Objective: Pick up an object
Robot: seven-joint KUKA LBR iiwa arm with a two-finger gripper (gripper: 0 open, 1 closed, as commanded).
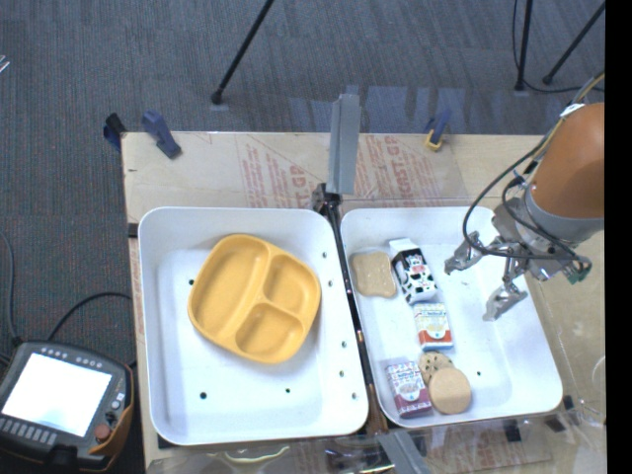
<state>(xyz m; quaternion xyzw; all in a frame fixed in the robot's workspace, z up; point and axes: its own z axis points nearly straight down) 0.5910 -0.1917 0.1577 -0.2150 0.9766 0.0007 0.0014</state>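
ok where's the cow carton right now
The cow carton lies in the right bin, near its far left corner, between the tan slice and the orange carton.

The arm (578, 166) is cut off at the right edge; print on the cartons (415, 275) beside it cannot be read.

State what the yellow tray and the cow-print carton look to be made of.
Tray: probably moulded plastic, matte to satin; uniform yellow, rounded compartment ridges, soft highlights. Carton: probably printed paperboard, or a plastic toy copy; crisp box edges, flat printed faces.
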